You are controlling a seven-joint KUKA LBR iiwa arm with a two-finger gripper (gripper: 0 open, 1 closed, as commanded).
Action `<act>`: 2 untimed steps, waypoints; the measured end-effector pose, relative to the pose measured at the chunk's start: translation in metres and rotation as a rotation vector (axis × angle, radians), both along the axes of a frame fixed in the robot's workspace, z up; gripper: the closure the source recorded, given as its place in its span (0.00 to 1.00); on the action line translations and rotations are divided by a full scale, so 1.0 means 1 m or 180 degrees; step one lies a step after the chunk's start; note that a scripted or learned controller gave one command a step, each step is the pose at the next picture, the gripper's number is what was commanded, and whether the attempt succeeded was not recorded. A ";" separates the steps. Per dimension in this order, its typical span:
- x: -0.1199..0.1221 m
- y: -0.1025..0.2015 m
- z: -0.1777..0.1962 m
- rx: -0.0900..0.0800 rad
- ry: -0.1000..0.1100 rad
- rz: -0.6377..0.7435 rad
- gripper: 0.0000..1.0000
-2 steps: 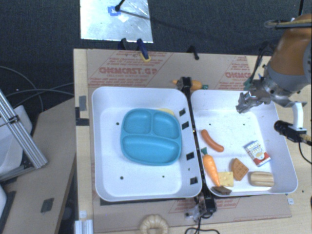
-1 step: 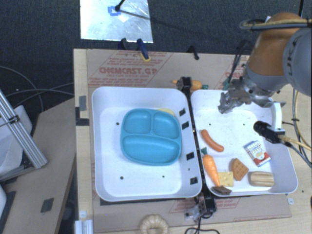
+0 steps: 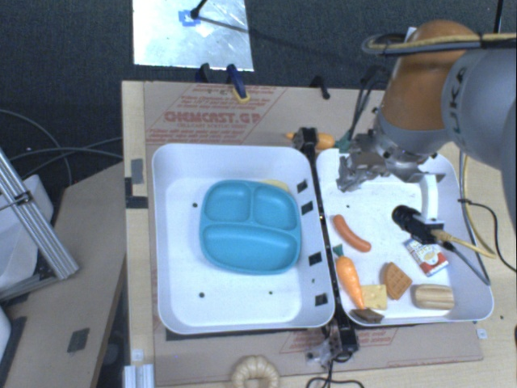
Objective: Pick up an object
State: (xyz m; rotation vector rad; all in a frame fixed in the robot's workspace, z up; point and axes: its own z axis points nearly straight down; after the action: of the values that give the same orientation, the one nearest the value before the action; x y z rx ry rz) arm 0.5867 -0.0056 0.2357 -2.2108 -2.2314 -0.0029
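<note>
My gripper point(image 3: 352, 176) hangs over the back left part of the right bin point(image 3: 468, 297), with nothing visibly in it. A red sausage point(image 3: 352, 233) lies just in front of it. Further forward are an orange carrot point(image 3: 349, 277), a yellow cheese piece point(image 3: 374, 297), a brown cracker point(image 3: 397, 280) and a tan bread roll point(image 3: 433, 297). A small red and white packet point(image 3: 426, 256) sits near the right side. A dark brown piece point(image 3: 367, 316) lies at the front rim.
The left bin point(image 3: 174, 217) holds a blue divided plate point(image 3: 250, 225) with a pale yellow thing point(image 3: 277, 184) behind it. An orange object point(image 3: 323, 141) rests outside, behind the bins. A beige ring point(image 3: 257, 373) lies on the bench in front.
</note>
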 end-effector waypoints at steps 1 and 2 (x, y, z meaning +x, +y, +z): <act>-0.015 0.062 -0.009 0.0001 0.0004 0.0002 1.00; -0.022 0.107 -0.018 0.0000 0.0005 0.0000 1.00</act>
State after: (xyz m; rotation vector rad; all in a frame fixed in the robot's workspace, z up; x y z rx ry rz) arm 0.5651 0.1016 0.2181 -2.2099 -2.2308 -0.0013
